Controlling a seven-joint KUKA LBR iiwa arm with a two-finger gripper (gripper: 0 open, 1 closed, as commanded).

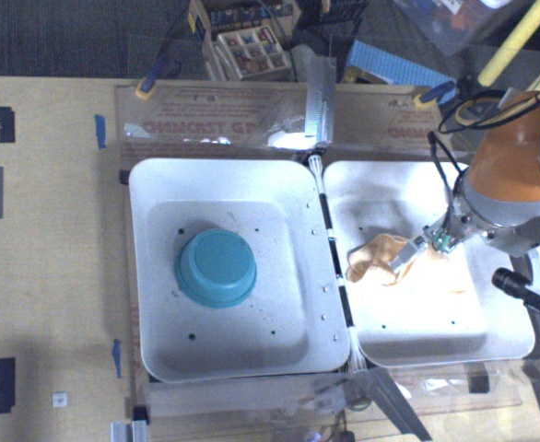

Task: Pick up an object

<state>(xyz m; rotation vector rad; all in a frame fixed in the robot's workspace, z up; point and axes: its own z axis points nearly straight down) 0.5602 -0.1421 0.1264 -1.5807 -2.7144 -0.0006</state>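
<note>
A crumpled tan, cloth-like object (pixel 371 258) lies at the left side of the right bin (pixel 436 330), close to the divider between the bins. My gripper (pixel 406 256) reaches in from the right and is low in the bin, its tip at the tan object's right edge and overlapping it. The grey arm with its orange band (pixel 514 168) rises above the bin's right side. An upturned teal bowl (pixel 217 267) rests in the middle of the left bin (pixel 159 191), far from the gripper.
Cables loop down from the arm over the right bin's back corner (pixel 445 155). A metal clamp strip (pixel 320 109) stands behind the seam between the bins. Boxes and clutter sit beyond the bench's far edge.
</note>
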